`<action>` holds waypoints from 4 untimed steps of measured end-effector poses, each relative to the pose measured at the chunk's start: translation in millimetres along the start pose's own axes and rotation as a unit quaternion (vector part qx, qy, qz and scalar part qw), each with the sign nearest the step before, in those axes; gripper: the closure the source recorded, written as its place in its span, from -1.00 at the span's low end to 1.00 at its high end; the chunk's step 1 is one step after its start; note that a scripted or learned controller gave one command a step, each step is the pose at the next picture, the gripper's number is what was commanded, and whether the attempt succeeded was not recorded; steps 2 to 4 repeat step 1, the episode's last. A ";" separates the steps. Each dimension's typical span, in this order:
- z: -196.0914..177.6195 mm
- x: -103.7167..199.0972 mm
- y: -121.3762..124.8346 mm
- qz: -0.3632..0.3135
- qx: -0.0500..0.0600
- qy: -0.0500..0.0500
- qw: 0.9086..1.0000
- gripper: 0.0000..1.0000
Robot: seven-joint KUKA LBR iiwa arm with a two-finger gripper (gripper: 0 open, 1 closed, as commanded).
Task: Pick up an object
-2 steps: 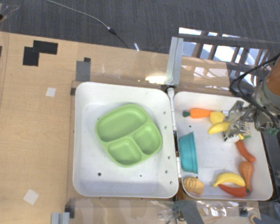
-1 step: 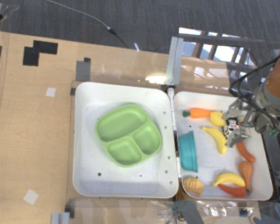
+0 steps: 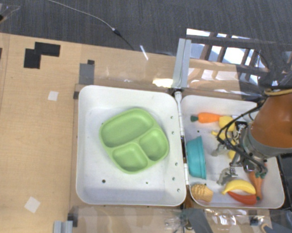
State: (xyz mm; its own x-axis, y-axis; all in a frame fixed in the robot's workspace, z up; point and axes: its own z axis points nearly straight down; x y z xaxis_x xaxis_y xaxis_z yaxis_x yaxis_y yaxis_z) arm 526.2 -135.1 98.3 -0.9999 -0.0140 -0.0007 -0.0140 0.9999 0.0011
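Note:
My gripper (image 3: pixel 224 164) hangs low over the right bin (image 3: pixel 214 110), under the arm's orange band (image 3: pixel 281 119). It is open, with its two grey fingertips (image 3: pixel 218 150) apart and nothing visibly held between them. A yellow banana (image 3: pixel 241 186) lies just right of the lower fingertip, on top of a red pepper (image 3: pixel 242 198). An orange carrot (image 3: pixel 256 180) lies beside them, partly under the wrist. Another carrot (image 3: pixel 208 118) and a yellow piece (image 3: pixel 225 122) lie at the bin's far side. A teal bowl (image 3: pixel 197 156) stands on edge against the left wall.
A tan waffle-like toy (image 3: pixel 202 193) lies in the right bin's near left corner. The left bin (image 3: pixel 88 179) holds a green divided plate (image 3: pixel 134 139). A metal divider (image 3: pixel 181 136) separates the bins. Black cables (image 3: pixel 230 130) loop from the wrist.

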 end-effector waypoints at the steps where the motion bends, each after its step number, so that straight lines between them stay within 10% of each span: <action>1: 9.2 -73.9 -10.9 0.047 0.001 -0.007 0.999 -1.00; 4: 9.2 -73.9 -10.9 0.047 0.001 -0.007 0.999 -1.00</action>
